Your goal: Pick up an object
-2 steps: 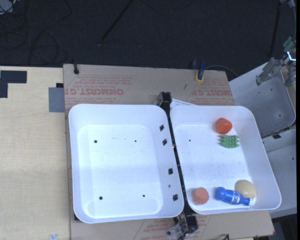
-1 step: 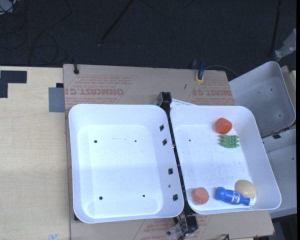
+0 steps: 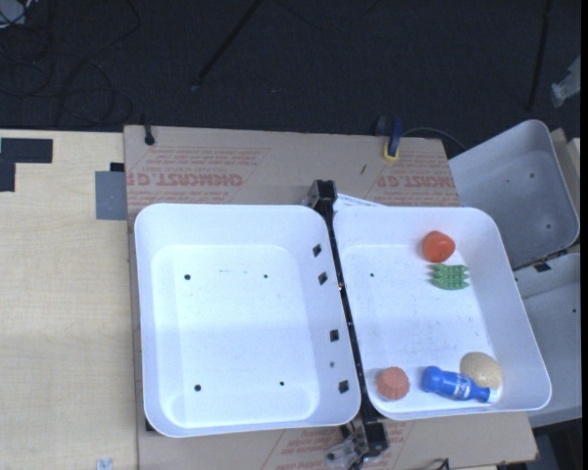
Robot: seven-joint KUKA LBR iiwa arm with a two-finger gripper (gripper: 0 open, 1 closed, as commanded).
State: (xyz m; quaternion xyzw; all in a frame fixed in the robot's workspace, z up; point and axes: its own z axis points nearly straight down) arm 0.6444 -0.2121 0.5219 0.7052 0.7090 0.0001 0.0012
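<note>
Right bin (image 3: 510, 292) holds five items — orange ball (image 3: 437, 246) at 1 o'clock with green piece (image 3: 449, 278) just below. At 6 o'clock: pink disc (image 3: 393, 383), blue bottle (image 3: 455, 385), beige egg (image 3: 481, 369) — the last two touching.

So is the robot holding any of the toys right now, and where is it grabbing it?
Nothing is being held. The orange ball, green piece, blue bottle, tan ball and pink piece all lie loose in the right bin.

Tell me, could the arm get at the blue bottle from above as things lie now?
Probably yes. The blue bottle lies open to the top in the right bin, but a beige ball touches it and the bin's near wall is close, so the grab could be tight.
</note>
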